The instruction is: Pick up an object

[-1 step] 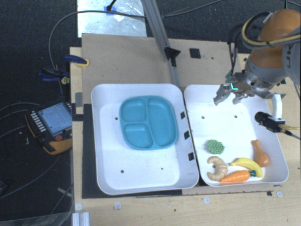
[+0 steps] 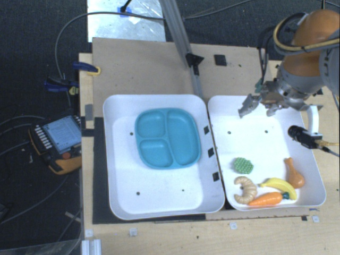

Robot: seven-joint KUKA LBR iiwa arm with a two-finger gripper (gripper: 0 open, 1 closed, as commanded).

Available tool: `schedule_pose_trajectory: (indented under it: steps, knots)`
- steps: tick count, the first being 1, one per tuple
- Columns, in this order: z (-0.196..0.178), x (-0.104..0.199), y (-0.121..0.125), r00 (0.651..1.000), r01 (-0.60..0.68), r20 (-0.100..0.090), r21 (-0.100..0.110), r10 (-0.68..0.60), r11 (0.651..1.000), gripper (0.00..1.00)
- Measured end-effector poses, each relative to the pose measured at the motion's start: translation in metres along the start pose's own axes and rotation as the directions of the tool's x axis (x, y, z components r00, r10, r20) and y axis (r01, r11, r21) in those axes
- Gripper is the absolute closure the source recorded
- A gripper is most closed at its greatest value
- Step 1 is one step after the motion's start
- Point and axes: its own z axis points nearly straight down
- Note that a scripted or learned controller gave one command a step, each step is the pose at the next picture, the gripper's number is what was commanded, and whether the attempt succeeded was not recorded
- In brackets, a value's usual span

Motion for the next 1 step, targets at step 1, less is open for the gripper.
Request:
schedule_pose_trajectory:
  steps: [1]
  knots:
    - [0.0431, 0.0029, -0.0050, 1.000, -0.002, 0.000, 0.003, 0.002, 1.000, 0.00]
